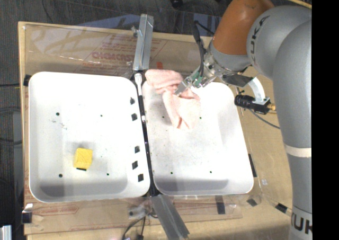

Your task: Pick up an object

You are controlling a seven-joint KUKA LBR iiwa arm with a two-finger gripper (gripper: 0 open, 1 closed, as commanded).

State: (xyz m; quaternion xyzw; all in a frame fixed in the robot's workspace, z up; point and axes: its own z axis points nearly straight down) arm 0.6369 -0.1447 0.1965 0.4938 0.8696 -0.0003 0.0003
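Note:
A crumpled pink cloth (177, 104) lies in the right bin (222, 159), at its far left corner, with one end draped over the far rim. My gripper (189, 87) reaches in from the upper right, and its tip meets the cloth's upper right edge, where the fabric bunches up. A small yellow sponge-like block (83, 158) rests in the left bin (58, 101), toward its near side.
A metal divider rail (142, 48) runs between the two bins and extends past their far edge. The grey arm with its orange band (241, 19) fills the upper right. A black cable connector (251, 102) hangs over the right bin's right rim.

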